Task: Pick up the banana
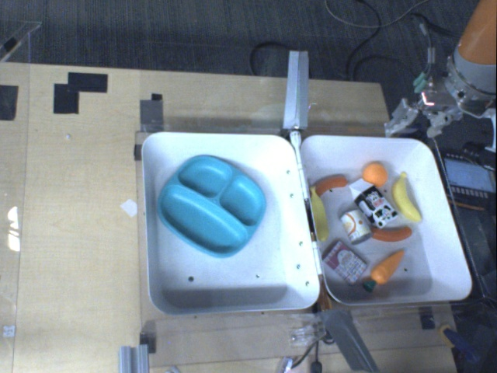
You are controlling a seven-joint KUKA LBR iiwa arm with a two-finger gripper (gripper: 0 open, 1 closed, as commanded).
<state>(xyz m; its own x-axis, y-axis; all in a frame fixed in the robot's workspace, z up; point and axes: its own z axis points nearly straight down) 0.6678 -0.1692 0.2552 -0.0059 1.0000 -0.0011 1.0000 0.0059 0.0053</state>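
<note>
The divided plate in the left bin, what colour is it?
Light blue all over; the divided plate shows clearly in the camera view.

Blue divided tray (211, 203) in L bin (155, 286); carrot (386, 266), orange (375, 173) R bin (454, 274).

Pale wooden bench (70, 208), dark, perhaps carpeted floor (171, 14) behind, loose black cables (365, 10) trailing across it

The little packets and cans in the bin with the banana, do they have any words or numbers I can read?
No words can be read here.
Black and white can: dark marks, too blurred to read.
White can: an orange swirl, no letters clear.
Maroon packet: pale print, too small to read.
Banana: no sticker that I can make out.
</note>
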